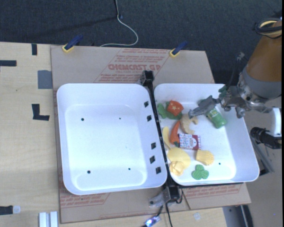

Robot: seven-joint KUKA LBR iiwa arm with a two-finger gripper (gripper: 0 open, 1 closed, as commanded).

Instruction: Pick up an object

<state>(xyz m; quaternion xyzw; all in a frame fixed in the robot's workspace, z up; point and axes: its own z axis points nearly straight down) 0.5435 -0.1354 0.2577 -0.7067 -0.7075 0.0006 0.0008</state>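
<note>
So far nothing is lifted — every object lies loose on the floor of the right bin, and the left bin holds nothing I can make out. The pick is not yet made; the grasp, the lift and the carry all remain, by my reading.

Objects, right bin: a red tomato with green at its side near the dividing wall; an orange carrot below it; a small printed packet at the middle; a pale banana against the divider; yellow pieces and lower down; a green clover shape near the front rim; a green block toward the back right.

Arm pose: it reaches in from the right, wrist low over the back of the right bin, the grey gripper stretched leftward and slightly down. Its tip sits just beside the tomato and above the carrot — near both, clamped on neither. The fingers look close together, with nothing visible between them. Likely target is the tomato or the carrot; which one I cannot tell.
</note>
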